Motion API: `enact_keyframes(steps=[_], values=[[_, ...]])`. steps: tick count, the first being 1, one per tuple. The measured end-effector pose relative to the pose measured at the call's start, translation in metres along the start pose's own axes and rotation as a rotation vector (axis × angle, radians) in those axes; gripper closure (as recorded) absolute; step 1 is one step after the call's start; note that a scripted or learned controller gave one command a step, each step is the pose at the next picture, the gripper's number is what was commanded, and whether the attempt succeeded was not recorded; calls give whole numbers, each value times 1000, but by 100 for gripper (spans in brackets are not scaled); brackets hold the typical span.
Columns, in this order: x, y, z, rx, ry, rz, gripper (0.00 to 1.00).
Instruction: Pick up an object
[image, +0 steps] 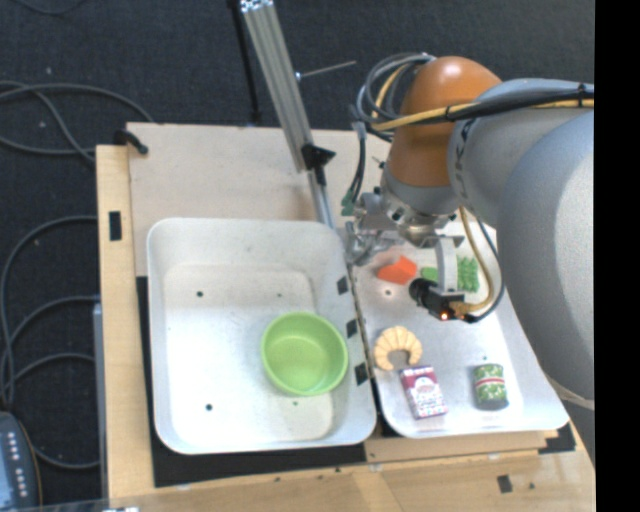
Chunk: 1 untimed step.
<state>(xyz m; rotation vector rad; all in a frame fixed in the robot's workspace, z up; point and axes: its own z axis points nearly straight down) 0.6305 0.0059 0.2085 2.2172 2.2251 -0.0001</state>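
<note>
My gripper (368, 243) hangs low over the far left corner of the right bin (520, 400), just beside the wall shared by the two bins. A small orange piece (398, 269) lies right next to it, on its near right side. A green and white item (465, 272) rests a little further right, partly behind a black cable. Toward the front of that bin lie a tan croissant (398, 346), a red and white box (424, 391) and a small green can (489, 386). Nothing can be seen held by the gripper.
A lime green bowl (304, 353) sits in the left bin (180, 300), near its right wall. A slanted metal pole (285, 90) rises behind the bins. The arm's bulk (540, 200) covers the right bin's far right part.
</note>
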Motion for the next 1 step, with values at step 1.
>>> enact_keyframes(steps=[1], values=[[42,17,-2,0,0,0,100]])
